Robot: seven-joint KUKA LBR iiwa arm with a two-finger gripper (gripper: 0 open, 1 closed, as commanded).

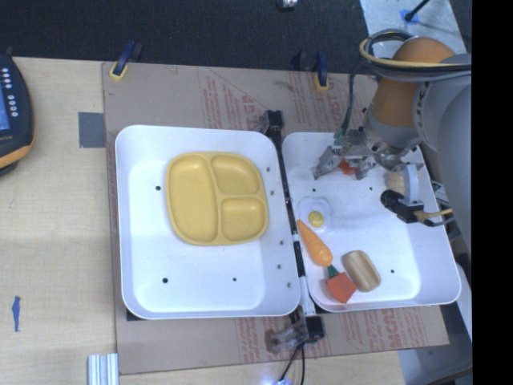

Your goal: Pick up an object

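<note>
The claw (pixel 346 160) is low over the far end of the right bin (pixel 433 293), its grey fingers (pixel 325 165) flanking a small red-orange thing (pixel 349 167); whether they are spread or pinching it I cannot tell. This looks like the grasp step: it must close squarely on that piece, then lift straight up. Nearer lie the egg (pixel 316 217), carrot (pixel 315 244), bread (pixel 361 270) and red block (pixel 340 287); the yellow plate (pixel 216 196) sits in the left bin (pixel 144 287)

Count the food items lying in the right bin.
4 clearly: fried egg left of centre, carrot below it, bread roll and red block near the front edge. A reddish thing under the gripper may be another.
</note>
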